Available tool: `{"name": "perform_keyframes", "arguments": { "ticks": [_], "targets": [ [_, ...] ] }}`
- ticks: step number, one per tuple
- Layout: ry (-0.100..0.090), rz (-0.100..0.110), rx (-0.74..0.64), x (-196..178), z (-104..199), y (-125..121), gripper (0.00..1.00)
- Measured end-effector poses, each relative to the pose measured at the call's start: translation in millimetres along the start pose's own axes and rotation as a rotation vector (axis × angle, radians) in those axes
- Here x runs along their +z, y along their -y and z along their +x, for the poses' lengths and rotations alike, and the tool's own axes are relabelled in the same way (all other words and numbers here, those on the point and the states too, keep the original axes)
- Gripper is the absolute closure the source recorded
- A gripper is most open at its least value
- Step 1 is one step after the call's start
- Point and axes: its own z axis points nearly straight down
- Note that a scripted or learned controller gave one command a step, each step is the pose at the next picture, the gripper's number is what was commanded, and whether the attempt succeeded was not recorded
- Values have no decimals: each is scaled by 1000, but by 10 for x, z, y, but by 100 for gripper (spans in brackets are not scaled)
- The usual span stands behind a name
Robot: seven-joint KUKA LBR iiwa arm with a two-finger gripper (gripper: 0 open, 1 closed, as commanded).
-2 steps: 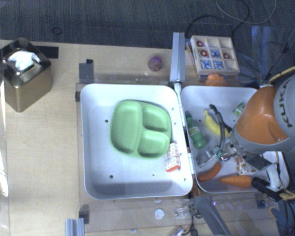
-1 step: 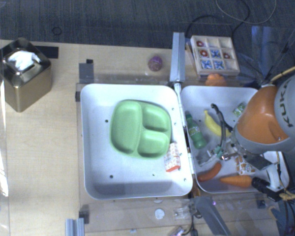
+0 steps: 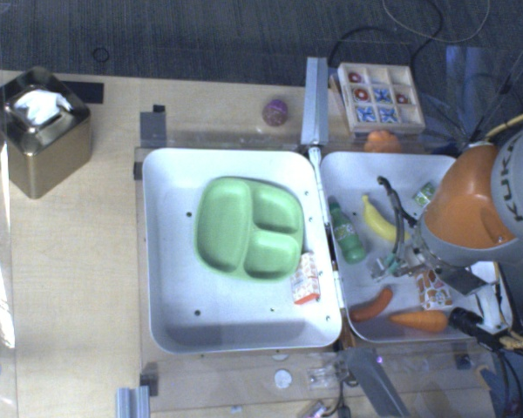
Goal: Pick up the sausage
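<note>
The sausage (image 3: 371,304) lies near the front of the right bin (image 3: 357,174), just beside a carrot (image 3: 418,321), with a green bottle (image 3: 343,232) and banana (image 3: 379,220) behind it. The gripper (image 3: 390,266) hangs above the sausage; whether it is open cannot be told. A green divided tray (image 3: 248,226) and small carton (image 3: 306,279) occupy the left bin (image 3: 170,242). On the wooden bench (image 3: 70,277) sit a tissue box (image 3: 37,131) and a tic-tac-toe board (image 3: 379,97).

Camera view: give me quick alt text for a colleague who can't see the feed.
The gripper hangs low in the right bin, just above the reddish sausage, which lies on the bin floor beside a carrot, a banana and a green bottle. The left bin holds a green divided plate and a small carton.
</note>
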Motion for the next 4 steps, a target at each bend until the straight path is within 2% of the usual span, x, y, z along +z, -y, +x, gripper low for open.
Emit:
{"name": "perform_keyframes", "arguments": {
  "ticks": [1, 2, 3, 4],
  "targets": [
    [0, 0, 0, 1, 0, 1, 0],
    [-7, 20, 151, -821, 319, -245, 0],
    [-7, 18, 110, -1257, 600, -546, 0],
    [-10, 22, -16, -816, 359, -60, 0]
  ]
}}
